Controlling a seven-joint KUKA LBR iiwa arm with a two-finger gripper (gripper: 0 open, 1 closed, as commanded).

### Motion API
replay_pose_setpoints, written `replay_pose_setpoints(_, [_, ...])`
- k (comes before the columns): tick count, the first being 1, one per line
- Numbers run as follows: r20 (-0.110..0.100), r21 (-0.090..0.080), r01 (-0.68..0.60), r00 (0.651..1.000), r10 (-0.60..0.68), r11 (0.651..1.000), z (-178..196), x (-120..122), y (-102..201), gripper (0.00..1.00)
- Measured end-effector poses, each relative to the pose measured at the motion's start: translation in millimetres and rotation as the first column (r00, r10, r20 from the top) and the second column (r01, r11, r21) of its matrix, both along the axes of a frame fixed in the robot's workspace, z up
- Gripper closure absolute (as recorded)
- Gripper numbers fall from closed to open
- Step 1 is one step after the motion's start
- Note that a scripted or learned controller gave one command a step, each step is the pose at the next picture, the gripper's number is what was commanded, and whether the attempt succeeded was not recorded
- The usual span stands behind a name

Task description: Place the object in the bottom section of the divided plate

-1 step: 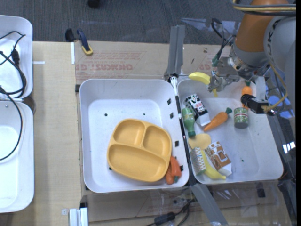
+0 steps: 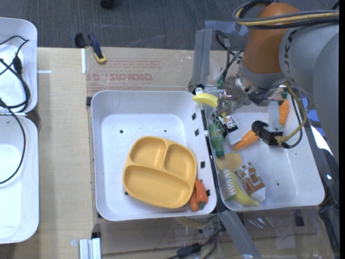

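A pale wooden bench (image 2: 59, 144) over grey carpet (image 2: 161, 9) bears two shallow white bins; the yellow three-section divided plate (image 2: 160, 170) lies in the left bin (image 2: 108, 117), an orange toy carrot (image 2: 199, 194) touching its lower right edge. The gripper (image 2: 223, 104) is seen above the right bin (image 2: 302, 182) near a yellow toy banana (image 2: 205, 99); whether it is clenched cannot be told.

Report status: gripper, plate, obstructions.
Gripper over right bin's far left corner. Divided plate in left bin, sections bare. Carrot against plate's near-right edge.
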State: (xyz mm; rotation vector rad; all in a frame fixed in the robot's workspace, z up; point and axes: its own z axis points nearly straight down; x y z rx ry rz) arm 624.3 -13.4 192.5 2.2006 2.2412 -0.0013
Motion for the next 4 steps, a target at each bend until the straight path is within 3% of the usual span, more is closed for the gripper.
replay_pose_setpoints(1, [-0.001,-0.001,0.122,0.992,-0.122,0.992,28,0,-15,1.0])
replay_pose_setpoints(2, [-0.005,-0.002,0.352,0.936,-0.352,0.936,4,-46,69,1.0])
replay_pose_setpoints(3, [-0.003,-0.003,0.36,0.933,-0.36,0.933,69,-128,135,1.0])
replay_pose_setpoints(4, [-0.005,-0.004,0.426,0.905,-0.426,0.905,22,-101,101,1.0])
